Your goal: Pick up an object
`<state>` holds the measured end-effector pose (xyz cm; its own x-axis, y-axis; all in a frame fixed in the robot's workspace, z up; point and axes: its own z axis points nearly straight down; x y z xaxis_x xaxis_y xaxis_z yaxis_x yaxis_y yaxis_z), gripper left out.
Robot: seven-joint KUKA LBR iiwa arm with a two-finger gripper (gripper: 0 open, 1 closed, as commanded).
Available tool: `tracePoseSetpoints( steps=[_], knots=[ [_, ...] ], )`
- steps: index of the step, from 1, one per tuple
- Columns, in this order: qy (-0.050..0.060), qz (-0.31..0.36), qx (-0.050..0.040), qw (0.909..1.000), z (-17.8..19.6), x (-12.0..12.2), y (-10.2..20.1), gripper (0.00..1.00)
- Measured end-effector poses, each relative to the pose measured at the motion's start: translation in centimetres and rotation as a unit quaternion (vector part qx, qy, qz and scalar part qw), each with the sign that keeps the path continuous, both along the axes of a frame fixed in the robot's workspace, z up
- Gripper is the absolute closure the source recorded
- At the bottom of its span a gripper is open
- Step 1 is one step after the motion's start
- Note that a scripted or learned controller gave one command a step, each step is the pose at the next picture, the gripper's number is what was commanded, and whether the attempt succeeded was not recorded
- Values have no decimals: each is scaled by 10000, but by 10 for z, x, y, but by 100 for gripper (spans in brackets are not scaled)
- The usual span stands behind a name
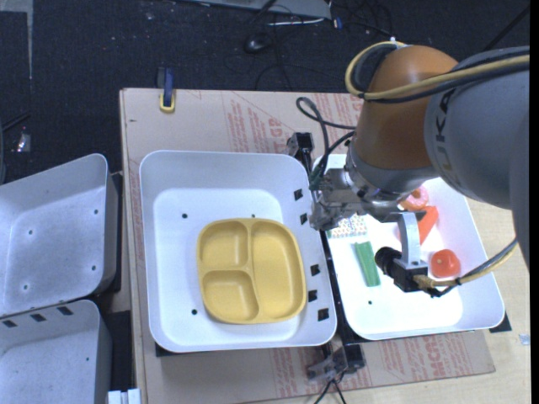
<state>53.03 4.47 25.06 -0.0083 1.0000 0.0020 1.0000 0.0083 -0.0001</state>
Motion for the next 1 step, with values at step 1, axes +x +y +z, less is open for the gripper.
tracePoseSetpoints(
  steps=[1],
  knots=[
    [6,-6,-6,10000,-6,-2,43,100]
  ],
)
